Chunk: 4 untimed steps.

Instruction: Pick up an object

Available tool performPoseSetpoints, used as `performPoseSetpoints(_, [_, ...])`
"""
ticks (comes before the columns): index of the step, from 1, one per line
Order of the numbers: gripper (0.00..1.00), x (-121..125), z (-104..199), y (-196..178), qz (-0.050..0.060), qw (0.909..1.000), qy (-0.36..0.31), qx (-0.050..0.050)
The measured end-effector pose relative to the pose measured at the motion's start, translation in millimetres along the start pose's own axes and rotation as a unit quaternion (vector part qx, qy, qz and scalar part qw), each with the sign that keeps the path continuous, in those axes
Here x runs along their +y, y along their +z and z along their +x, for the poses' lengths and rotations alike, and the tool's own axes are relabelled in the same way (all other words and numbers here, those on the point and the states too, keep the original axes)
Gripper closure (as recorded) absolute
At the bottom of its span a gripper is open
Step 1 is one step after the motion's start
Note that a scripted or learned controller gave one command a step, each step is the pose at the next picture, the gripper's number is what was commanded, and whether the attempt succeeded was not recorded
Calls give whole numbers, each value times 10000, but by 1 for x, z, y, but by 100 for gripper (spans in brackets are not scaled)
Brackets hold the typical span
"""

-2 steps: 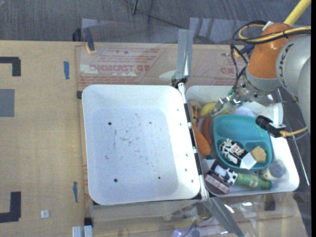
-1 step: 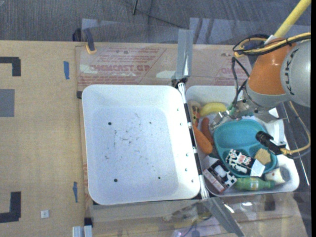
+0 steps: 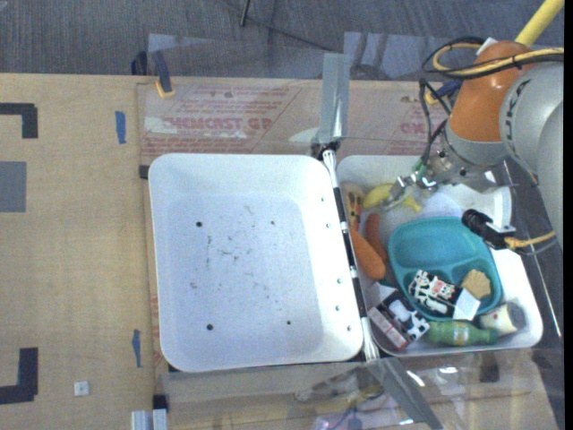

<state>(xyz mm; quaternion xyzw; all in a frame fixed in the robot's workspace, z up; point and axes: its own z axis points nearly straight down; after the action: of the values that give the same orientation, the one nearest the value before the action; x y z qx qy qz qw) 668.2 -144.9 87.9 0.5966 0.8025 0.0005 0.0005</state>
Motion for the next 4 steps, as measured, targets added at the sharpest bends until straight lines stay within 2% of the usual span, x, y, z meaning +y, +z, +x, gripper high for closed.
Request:
performPoseSetpoints(1, [100,-1,-1,-11,21,10000,-14,-15])
performPoseSetpoints(2, [100,4,26,-2,-2,9914,-1305,-59])
performPoseSetpoints(3, [100,20,67,-99,-17,9948,-1014,-12])
performPoseSetpoints(4, [100,19,64,-112,-23,9970,-768,-17])
